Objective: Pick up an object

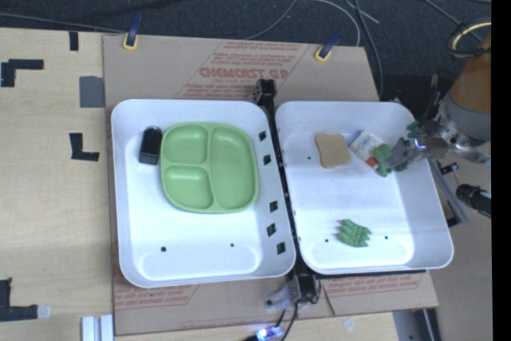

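Observation:
In the right bin [399,251] lie a tan block [331,149], a small white and blue packet [364,144] with a red bit beside it, and a green leafy toy [353,233] near the front wall. A dark green object [383,158] sits by the bin's right side, touching the tip of my gripper [398,151]. The gripper reaches in low over the right wall. Whether the green object is held cannot be made out.
The left bin [136,196] holds a light green divided plate [210,167] and a small black object [150,145] against its left side. The grey arm with its orange band [471,92] stands beyond the right bin. Cables run across the dark floor behind.

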